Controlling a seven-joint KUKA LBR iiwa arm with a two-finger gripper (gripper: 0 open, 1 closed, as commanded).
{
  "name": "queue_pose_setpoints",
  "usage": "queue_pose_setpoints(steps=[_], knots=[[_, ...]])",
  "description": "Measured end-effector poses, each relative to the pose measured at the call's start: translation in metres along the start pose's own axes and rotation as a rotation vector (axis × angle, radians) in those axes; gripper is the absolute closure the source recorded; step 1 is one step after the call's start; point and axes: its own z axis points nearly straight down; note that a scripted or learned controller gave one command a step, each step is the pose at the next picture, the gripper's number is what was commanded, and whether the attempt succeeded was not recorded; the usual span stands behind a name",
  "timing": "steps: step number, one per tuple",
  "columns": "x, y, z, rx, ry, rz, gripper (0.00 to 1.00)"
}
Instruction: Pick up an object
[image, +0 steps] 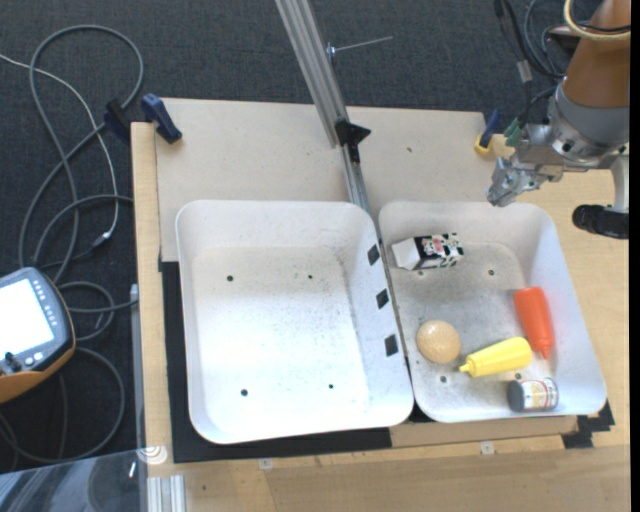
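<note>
The claw (505, 192) hangs at the two o'clock part of the view, over the far rim of the right bin (560, 250); whether it is spread or pressed together I cannot tell, and nothing shows between its tips. Inside that bin, a small milk carton (427, 251) lies on its side toward eleven o'clock. A tan ball (438, 341) rests near seven o'clock, just beside a yellow bottle (497, 357). An orange bottle (535, 320) lies at three o'clock, and a small jar (531, 394) sits at five o'clock. The left bin (200, 240) lies beside it on the surface (250, 150).
</note>
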Motion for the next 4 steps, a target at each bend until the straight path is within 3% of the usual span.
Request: queue_pose_setpoints(steps=[1,2,4], knots=[[0.0,0.002,-0.051,0.001,0.0,0.0,1.0],[0.056,-0.005,-0.053,0.012,0.005,-0.004,1.0],[0.168,-0.027,-0.046,0.015,0.005,-0.005,1.0]])
